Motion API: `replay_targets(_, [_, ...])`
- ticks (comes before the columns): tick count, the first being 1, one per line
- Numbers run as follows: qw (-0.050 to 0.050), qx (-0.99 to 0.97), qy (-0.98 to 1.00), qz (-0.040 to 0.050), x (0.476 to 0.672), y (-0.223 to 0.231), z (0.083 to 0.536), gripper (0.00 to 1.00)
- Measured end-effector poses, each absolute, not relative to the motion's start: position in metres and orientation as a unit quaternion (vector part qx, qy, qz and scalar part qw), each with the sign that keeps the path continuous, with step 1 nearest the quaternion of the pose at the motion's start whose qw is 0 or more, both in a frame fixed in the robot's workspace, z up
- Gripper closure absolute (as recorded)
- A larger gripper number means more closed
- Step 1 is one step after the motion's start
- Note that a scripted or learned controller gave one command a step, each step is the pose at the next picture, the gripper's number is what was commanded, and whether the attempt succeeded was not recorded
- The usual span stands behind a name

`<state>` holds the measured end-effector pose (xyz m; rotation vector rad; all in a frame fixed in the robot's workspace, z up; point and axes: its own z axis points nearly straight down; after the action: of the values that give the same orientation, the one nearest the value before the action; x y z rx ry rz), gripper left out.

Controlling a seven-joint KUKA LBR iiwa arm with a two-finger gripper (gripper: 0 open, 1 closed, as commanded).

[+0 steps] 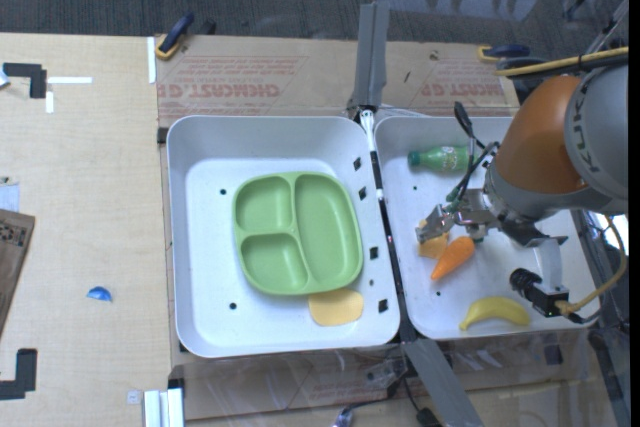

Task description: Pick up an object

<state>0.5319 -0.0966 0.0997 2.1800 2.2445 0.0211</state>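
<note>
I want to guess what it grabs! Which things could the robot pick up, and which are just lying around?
Could pick up: orange plastic carrot, yellow plastic banana, green plastic bottle, pale yellow flat piece, green divided plate.

Just lying about: small blue piece, blue-handled clamp.

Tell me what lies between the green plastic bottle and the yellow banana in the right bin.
In the camera view, between the green plastic bottle and the yellow banana lie the gripper and an orange carrot, on the white bin floor.
</note>
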Motion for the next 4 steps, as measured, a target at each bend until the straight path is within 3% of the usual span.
replay_targets(1, [0.004, 0.699, 0.715, 0.0039, 0.53, -0.099, 0.104, 1.0])
replay_targets(2, [0.004, 0.699, 0.715, 0.0039, 0.53, -0.099, 0.104, 0.0])
replay_targets(3, [-0.002, 0.7, 0.714, -0.0016, 0.497, -0.095, 0.089, 0.0])
replay_targets(4, [-0.002, 0.697, 0.717, -0.0016, 0.544, -0.102, 0.089, 0.0])
